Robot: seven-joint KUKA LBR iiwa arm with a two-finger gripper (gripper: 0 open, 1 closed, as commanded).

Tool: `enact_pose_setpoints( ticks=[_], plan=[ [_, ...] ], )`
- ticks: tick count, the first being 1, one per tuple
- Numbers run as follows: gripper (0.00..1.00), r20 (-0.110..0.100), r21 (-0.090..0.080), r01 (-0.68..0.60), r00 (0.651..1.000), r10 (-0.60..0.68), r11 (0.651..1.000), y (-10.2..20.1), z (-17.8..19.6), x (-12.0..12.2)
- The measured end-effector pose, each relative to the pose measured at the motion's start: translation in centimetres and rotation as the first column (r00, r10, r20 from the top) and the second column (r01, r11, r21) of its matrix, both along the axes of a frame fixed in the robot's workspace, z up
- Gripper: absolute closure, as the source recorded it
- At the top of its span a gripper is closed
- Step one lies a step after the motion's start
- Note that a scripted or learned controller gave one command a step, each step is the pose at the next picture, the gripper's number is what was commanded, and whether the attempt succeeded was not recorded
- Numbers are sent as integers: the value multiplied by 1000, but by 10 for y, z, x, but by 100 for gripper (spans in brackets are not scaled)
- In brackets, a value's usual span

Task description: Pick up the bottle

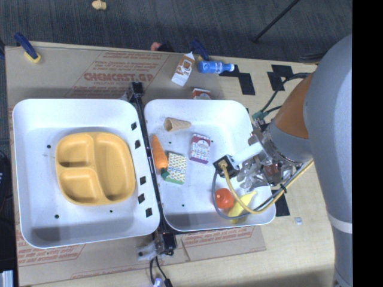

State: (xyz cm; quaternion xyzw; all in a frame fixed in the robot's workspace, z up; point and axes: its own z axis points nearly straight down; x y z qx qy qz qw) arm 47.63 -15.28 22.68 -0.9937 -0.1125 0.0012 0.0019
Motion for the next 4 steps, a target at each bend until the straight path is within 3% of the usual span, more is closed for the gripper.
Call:
enact_pose_setpoints(
  ticks=[1,3,4],
  plan=[
    [100,-3,1,19,1000,-19,1000,-24,-15,-1],
    [100,-1,1,18,1000,-18,1000,-57,5,0],
    [100,-2,1,-28,1000,28,1000,-38,-28,0]
  ],
)
